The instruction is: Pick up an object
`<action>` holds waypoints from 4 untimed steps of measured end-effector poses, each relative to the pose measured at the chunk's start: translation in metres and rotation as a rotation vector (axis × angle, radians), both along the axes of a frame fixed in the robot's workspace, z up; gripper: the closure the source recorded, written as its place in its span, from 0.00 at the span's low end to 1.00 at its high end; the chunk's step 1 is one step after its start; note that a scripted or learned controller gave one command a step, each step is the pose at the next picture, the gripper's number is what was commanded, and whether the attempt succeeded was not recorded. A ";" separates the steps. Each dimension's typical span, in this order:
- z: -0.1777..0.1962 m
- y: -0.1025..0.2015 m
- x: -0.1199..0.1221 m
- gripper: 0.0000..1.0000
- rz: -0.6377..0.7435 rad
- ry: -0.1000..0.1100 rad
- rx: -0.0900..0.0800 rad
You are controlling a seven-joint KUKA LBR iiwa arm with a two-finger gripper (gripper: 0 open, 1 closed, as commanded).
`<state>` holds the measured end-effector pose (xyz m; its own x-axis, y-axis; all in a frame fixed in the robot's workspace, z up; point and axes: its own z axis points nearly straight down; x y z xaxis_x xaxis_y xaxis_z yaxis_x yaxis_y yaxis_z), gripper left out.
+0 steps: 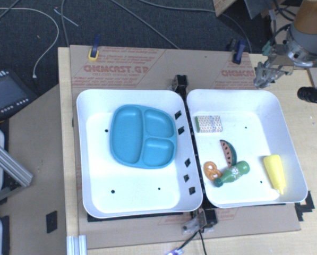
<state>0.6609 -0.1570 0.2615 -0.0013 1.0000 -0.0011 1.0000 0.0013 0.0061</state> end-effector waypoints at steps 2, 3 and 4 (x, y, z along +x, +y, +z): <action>-0.013 0.099 -0.042 1.00 0.003 0.009 0.004; -0.023 0.141 -0.054 1.00 0.003 0.010 0.004; -0.037 0.198 -0.069 1.00 0.004 0.011 0.004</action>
